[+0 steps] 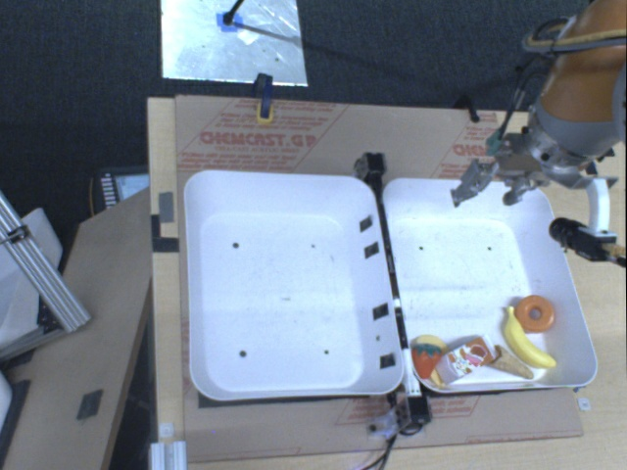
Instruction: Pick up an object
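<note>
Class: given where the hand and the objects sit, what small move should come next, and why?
Probably carry the hand toward the near corner of the right bin. It hangs over the far edge, while the banana, orange ring and other items cluster near the front.

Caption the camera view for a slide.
Open gripper above the right bin; banana, doughnut and other small items lie in its near corner.
</note>
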Available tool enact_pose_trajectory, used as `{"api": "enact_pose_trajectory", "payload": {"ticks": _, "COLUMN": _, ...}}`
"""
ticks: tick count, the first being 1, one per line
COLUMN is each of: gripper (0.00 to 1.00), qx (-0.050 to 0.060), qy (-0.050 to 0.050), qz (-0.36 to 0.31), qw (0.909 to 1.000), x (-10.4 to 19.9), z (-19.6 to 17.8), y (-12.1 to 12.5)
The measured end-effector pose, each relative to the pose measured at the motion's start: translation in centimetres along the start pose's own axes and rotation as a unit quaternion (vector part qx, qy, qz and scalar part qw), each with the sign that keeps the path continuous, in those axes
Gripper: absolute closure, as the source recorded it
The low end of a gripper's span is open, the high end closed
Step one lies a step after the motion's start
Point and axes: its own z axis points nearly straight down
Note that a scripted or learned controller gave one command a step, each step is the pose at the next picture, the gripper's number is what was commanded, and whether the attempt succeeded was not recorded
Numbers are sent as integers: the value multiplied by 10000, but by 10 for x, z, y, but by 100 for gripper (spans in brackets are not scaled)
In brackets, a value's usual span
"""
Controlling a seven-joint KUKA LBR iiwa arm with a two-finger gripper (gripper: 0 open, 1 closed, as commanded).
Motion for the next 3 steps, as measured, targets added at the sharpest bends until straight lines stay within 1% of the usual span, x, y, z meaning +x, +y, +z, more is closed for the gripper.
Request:
{"api": "enact_pose_trajectory", "payload": {"ticks": 1, "gripper": 0, "qx": -4, "qy": -10, "qz": 41, "qw": 10000, "x": -68, "z": -26, "y": -46}}
{"api": "enact_pose_trajectory", "payload": {"ticks": 2, "gripper": 0, "qx": -42, "qy": -27, "qz": 37, "qw": 10000, "x": -108, "z": -105, "y": -102}}
{"api": "enact_pose_trajectory", "payload": {"ticks": 3, "gripper": 0, "qx": -52, "qy": -1, "qz": -42, "qw": 10000, "x": -34, "z": -177, "y": -129}}
